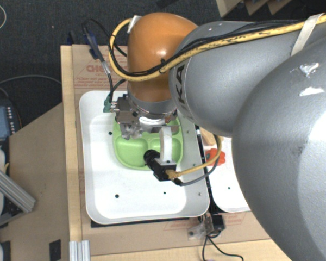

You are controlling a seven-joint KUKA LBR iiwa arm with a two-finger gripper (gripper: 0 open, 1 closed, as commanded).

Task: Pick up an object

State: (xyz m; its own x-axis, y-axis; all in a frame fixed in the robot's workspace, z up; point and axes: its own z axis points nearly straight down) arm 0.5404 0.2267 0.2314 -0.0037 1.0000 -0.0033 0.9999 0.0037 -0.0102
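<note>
A light green, rounded plastic object (131,152) lies in the left white bin (100,178), near its middle. The arm's wrist, with its orange band, hangs directly above it and hides its upper part. The gripper (136,130) points down onto the green object's top edge. The wrist body covers where the gripper meets the object. A small orange object (219,157) peeks out at the near edge of the right bin (228,197), partly behind the arm.
The grey arm covers most of the right bin and the right half of the view. A black cable and connector (158,167) hang off the wrist over the green object. The bins sit on a tan bench (73,91). Bare white bin floor lies at the front left.
</note>
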